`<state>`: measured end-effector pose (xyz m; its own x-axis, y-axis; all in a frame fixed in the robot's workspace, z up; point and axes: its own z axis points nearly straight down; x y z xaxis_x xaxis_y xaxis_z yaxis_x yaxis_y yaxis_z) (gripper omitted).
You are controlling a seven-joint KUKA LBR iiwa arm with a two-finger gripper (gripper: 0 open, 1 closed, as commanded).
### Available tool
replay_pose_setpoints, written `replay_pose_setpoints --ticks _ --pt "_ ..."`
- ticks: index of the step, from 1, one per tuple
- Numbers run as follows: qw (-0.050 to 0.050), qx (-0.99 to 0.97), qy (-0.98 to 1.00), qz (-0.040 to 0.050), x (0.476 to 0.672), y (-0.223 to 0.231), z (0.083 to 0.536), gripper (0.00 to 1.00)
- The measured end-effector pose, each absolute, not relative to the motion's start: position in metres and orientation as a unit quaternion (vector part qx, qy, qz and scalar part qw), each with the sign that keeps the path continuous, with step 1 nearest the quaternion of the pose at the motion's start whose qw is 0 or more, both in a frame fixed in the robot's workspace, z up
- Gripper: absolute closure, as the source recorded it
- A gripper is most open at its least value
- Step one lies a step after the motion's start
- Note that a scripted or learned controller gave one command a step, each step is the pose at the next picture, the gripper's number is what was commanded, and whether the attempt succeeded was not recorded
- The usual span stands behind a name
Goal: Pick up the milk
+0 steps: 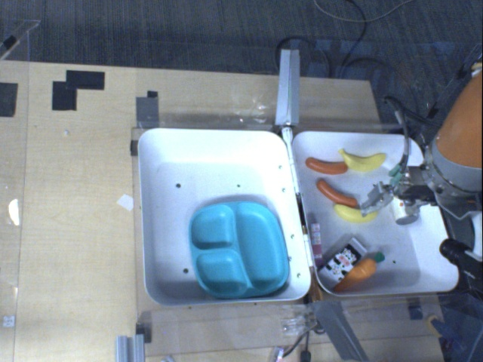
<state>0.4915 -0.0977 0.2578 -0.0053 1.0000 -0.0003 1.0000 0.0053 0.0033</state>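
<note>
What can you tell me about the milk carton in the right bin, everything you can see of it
The milk carton is a small box with a black-and-white cow-style pattern and dark edges, apparently toy-sized. It lies tipped on its side near the front left corner of the right bin. The carrot lies against its front side, touching or nearly so. The gripper is apart from it, farther back over a banana. Finer print is too small to read.

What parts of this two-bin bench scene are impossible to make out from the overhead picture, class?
- Small black-and-white milk carton: print too small to read; the orange toy carrot covers its lower side.
- Grey two-finger gripper: blurred, so its state is unclear.
- Lower yellow toy banana: partly behind the gripper.
- Grey arm with orange band: cut off by the frame edge.
</note>
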Motion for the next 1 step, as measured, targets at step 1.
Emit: replay_pose_setpoints --ticks 1 --pt "0.001 0.624 0.781 0.0011 0.4878 -0.0128 0.1840 0.00"
